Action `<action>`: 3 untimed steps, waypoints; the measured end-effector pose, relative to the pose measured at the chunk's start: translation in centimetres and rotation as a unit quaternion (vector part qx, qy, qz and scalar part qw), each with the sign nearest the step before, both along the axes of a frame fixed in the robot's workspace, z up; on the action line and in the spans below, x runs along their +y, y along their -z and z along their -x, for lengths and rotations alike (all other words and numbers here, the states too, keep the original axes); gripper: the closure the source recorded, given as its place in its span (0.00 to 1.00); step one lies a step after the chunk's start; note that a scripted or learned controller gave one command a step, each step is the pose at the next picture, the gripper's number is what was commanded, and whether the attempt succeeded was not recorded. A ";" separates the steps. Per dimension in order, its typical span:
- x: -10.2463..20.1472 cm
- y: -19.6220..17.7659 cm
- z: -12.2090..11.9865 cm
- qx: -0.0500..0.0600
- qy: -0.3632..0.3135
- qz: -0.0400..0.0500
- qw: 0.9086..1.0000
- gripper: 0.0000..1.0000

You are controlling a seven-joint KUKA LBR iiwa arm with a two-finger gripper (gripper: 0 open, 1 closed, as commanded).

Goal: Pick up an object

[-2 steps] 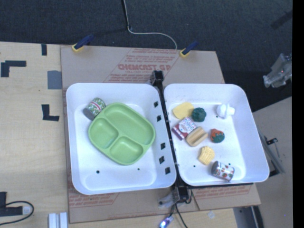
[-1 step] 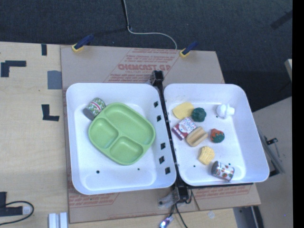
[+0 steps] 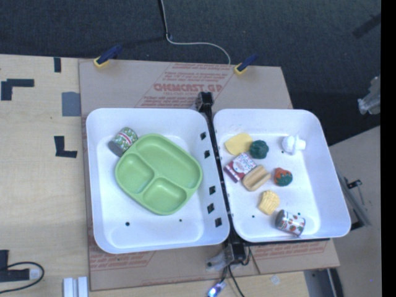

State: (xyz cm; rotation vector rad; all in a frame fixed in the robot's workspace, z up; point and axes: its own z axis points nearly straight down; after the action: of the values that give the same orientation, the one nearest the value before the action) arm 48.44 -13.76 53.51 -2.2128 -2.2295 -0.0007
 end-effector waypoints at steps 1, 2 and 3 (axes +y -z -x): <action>3.2 0.0 0.0 0.000 0.002 0.000 1.000 1.00; -9.0 0.1 0.2 0.000 0.009 0.003 1.000 1.00; -6.2 0.0 0.0 0.000 0.003 0.001 1.000 1.00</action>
State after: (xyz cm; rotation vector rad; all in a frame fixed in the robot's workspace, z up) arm 48.40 -20.00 53.50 -2.2202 -2.2235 0.0011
